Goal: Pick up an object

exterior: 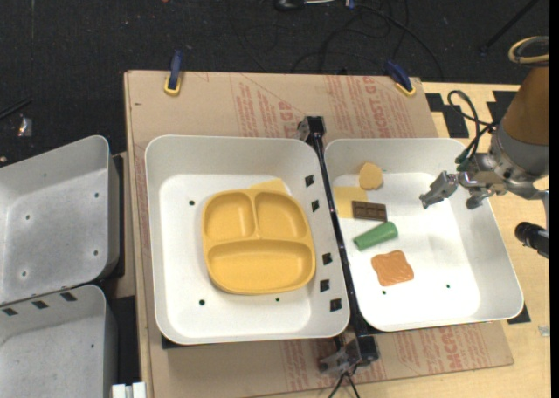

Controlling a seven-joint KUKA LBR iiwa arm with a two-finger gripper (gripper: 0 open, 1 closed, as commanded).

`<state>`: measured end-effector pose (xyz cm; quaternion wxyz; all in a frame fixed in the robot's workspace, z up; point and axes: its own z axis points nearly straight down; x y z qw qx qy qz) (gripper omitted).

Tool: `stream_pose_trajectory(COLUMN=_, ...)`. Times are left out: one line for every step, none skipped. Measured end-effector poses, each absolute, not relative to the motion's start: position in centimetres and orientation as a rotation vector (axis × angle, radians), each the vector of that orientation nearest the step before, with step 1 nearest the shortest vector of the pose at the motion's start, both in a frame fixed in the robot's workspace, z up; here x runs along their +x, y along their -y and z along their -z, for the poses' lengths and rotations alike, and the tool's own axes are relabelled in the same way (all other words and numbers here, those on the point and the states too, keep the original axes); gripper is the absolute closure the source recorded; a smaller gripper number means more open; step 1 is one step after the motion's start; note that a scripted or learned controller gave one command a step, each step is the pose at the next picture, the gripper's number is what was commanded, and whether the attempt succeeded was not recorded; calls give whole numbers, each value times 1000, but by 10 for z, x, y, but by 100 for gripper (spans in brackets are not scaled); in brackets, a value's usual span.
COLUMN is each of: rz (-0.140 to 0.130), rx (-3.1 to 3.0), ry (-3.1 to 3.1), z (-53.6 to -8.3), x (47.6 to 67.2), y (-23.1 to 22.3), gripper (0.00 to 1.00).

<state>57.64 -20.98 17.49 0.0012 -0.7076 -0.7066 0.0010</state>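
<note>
The tool [454, 188] hangs over the right side of the right bin [489, 296], near the bench's right edge; its fingers are spread open and nothing is between them. Four candidates lie toward the bin's left wall: a yellow piece [371, 176] nearest the far edge, a brown bar [369, 210] below it, a green block [376, 235] at a slant, and an orange slice [392, 267] nearest the front edge. The left bin [166, 213] carries a yellow tray [258, 242]. Select the green block: it probably offers the tallest sides. Centre the tool above it, turn the fingers across its short width, descend fully, then close. Avoid the brown bar, which lies just beside it.
</note>
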Motion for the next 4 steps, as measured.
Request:
stream_pose_trajectory(rz=-4, rx=-2221, ry=2216, z=-117, x=571, y=217, gripper=0)
stream_pose_trajectory(rz=1, rx=-2225, ry=2223, z=-131, x=573, y=217, gripper=100)
stream_pose_trajectory(rz=3, rx=-2223, ry=2227, z=-174, x=576, y=219, gripper=100)
stream_pose_trajectory(rz=4, rx=-2223, ry=2228, z=-218, x=575, y=215, gripper=100)
